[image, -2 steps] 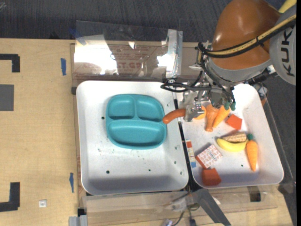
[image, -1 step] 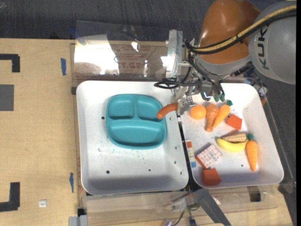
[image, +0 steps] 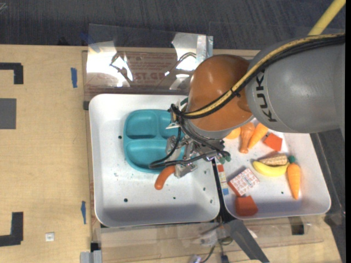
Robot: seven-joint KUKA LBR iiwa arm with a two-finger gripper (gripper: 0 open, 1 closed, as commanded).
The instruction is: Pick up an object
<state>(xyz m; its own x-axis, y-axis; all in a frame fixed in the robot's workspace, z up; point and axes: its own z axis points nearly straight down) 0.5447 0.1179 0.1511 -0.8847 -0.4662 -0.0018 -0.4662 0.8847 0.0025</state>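
A teal divided tray is seen in the left bin. Just to its right, a small orange sausage-shaped toy lies on the bin floor, touching the tray's lower edge. The gripper is lowered right beside the toy's upper end, but whether the toy is between the fingers cannot be told. In the right bin, a banana, two carrots, a red block and a small patterned box are found.
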